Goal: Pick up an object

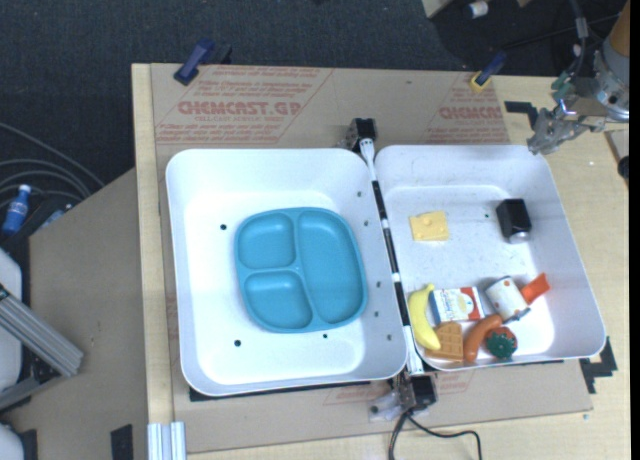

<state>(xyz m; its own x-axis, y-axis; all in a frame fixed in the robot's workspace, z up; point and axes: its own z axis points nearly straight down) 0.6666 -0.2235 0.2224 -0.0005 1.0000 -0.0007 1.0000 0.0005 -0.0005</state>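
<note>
Two shallow white plastic bins sit side by side on a brown cardboard-covered bench (300,98), their inner rims touching along a dark seam down the middle.

The left bin (200,188) holds one thing: a light blue plastic divided plate (298,268) with three compartments, lying flat near the bin's centre and turned a little askew.

The right bin (570,248) carries the small objects. A flat yellow square piece (430,227), like a slice of toy cheese, lies alone in the upper left part of the bin floor. A small black block (514,219) rests to its right, well apart from it, near the far wall. The rest are crowded into the near corner: a yellow toy banana (423,320) curves along the seam side, a small white carton with red and orange print (459,303) lies just beside it, and a tan cracker-like square (450,340) sits against the banana's lower end. Next to these, a white cylinder with an orange band (507,296) lies tilted, an orange carrot-shaped toy (484,330) rests below it, and a round green piece (501,345) touches the carrot's end.

The gripper (548,133) hangs at the upper right, outside the right bin's far corner and above the bench edge, well apart from every object. Nothing sits between its fingers; at this angle I cannot tell whether it is spread or closed.
</note>
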